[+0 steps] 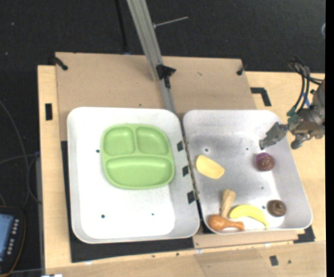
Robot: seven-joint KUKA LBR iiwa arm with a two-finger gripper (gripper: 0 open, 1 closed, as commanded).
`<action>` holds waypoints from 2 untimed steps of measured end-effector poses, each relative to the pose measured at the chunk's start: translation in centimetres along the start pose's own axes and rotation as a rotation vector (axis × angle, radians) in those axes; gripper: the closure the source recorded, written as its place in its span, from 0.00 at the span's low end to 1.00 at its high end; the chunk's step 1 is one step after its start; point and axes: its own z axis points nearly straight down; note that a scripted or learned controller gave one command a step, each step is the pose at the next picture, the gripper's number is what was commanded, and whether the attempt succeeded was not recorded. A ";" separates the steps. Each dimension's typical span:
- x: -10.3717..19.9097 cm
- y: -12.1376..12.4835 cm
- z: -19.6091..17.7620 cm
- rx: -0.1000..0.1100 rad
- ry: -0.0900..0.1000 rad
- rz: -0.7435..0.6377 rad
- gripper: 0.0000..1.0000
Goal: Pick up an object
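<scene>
- Hovering at the right bin's (282, 120) far right edge, the end effector (282, 136) looks released, grasping nothing.
- Just below it lies a dark purple fruit (264, 162): probably light, stiff plastic, round and slippery.
- Best pinched across its middle.

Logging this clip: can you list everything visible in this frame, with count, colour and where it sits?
left bin: 1, white, bench left half
right bin: 1, white, bench right half
divided plate: 1, light green, left bin, upper middle
yellow piece: 1, yellow, right bin, left middle
purple item: 1, dark purple, right bin, upper right
banana: 1, yellow, right bin, front edge
brown item: 1, dark brown, right bin, front right corner
tan piece: 1, tan, right bin, lower middle
orange item: 1, orange, right bin, front edge
gripper: 1, grey, above right bin's upper right corner
</scene>
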 end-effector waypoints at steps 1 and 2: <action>0.0 0.0 0.0 0.000 0.000 0.001 0.00; -0.8 -0.7 5.6 0.005 0.000 0.003 0.00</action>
